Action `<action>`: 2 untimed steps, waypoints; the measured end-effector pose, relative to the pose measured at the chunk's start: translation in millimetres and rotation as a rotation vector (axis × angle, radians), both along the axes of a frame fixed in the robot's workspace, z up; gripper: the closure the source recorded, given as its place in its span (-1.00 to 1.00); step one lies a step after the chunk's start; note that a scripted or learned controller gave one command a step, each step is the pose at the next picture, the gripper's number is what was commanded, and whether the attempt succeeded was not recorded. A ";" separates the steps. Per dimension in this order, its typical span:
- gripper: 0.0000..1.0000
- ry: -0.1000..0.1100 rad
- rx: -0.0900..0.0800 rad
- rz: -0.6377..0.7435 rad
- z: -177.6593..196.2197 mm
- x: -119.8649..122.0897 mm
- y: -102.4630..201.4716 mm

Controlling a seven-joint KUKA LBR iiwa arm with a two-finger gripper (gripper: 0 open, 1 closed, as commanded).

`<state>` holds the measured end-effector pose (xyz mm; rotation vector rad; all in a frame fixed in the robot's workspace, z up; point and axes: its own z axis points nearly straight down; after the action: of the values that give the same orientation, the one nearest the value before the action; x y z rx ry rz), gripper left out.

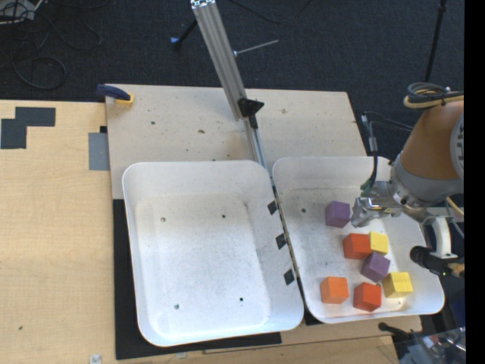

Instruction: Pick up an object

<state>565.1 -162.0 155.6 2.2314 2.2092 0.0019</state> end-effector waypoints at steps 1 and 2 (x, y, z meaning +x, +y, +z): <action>1.00 -0.003 -0.001 0.012 63.3 4.5 -0.7; 1.00 -0.002 -0.001 0.013 112.7 13.5 4.1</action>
<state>578.5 -157.9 268.3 2.2158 2.2225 0.0031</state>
